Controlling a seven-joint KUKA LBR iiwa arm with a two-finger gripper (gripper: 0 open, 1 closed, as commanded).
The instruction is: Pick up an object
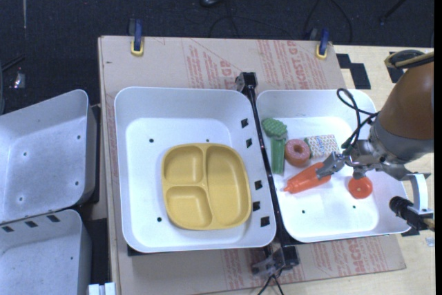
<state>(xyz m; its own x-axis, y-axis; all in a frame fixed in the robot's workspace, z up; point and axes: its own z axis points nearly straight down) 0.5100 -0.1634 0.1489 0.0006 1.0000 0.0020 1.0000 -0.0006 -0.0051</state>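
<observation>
Camera view: gripper (336,164) at the carrot's (308,179) upper-right end, mid right bin (311,101); can't tell finger state. Carrot lies diagonal, tip toward the lower left, long axis lower-left to upper-right. Likely light, stiff, smooth plastic; best pinched across its middle.

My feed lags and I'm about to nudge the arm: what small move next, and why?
Probably lower the gripper slightly onto the orange carrot and close. It sits right at the carrot's upper end, while the donut and red tomato lie apart.
</observation>
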